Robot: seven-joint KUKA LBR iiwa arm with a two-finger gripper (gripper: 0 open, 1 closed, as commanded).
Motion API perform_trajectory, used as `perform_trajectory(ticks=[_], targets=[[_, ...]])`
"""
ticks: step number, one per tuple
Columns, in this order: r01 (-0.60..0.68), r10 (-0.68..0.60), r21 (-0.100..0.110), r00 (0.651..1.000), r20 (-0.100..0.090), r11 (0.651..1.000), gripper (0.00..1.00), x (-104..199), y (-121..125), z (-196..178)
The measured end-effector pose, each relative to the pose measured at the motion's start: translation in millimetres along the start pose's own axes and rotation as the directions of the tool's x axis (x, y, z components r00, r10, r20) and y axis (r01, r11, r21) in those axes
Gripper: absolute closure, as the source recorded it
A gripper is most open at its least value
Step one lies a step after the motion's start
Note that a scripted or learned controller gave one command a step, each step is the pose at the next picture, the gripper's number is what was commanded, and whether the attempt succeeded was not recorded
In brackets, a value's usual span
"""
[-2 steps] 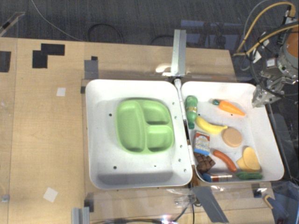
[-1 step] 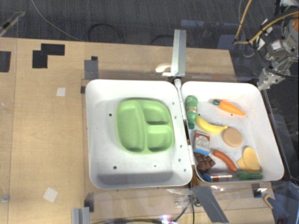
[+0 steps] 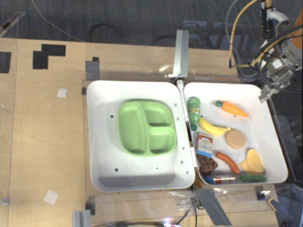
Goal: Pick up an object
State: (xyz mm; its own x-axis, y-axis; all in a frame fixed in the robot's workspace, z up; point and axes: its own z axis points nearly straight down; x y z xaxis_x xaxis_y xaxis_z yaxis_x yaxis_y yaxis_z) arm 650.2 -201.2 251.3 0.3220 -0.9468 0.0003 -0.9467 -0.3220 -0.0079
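The right bin (image 3: 279, 141) holds several toy foods. Among them are a green bottle (image 3: 193, 109), a banana (image 3: 213, 126), a carrot (image 3: 233, 109), a round tan disc (image 3: 235, 139), a small red and blue box (image 3: 204, 144), a brown chocolate piece (image 3: 206, 163), a red sausage (image 3: 226, 161) and a yellow wedge (image 3: 252, 161). My gripper (image 3: 271, 87) hangs above the bin's far right corner, up and to the right of the carrot. Nothing is seen in it.
The left bin (image 3: 102, 141) carries a green divided plate (image 3: 146, 126). A metal post (image 3: 181, 56) stands behind the divider between the bins. A yellow cable (image 3: 236, 18) loops above the arm. A red pen (image 3: 222, 178) and a green piece (image 3: 252, 177) lie at the right bin's front edge.
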Motion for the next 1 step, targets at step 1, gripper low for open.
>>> perform_trajectory(ticks=[1], targets=[[0.229,-0.229,0.001,0.973,-0.001,0.973,1.0,3.1,-20.4,-11.3]])
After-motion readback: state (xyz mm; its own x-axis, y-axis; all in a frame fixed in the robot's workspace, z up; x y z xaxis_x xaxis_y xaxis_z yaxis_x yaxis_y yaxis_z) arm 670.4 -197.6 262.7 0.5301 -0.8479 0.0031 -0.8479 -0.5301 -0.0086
